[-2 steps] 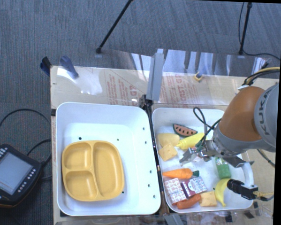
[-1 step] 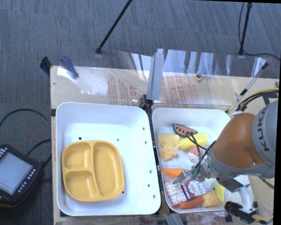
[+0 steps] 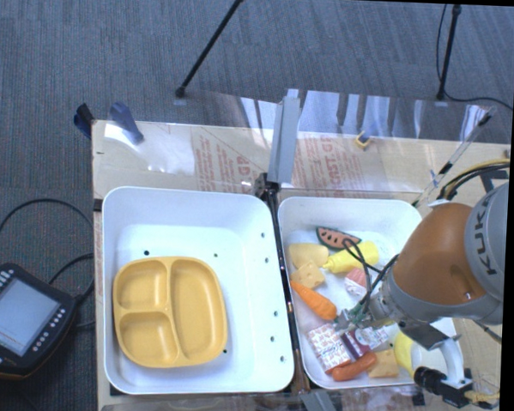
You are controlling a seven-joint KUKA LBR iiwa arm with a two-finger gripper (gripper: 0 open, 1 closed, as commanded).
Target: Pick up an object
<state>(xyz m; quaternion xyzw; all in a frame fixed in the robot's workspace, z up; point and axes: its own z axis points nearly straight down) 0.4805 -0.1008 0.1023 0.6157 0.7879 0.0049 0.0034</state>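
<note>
Orange carrot [image 3: 314,301] lies in the right bin [image 3: 411,214] among toy food: a watermelon slice [image 3: 337,238], yellow pieces and a red-checked packet [image 3: 326,343]. The gripper [image 3: 355,321] is low over this pile; how its fingers stand cannot be told. The left bin [image 3: 154,210] holds 1 yellow divided plate [image 3: 170,309].
</note>
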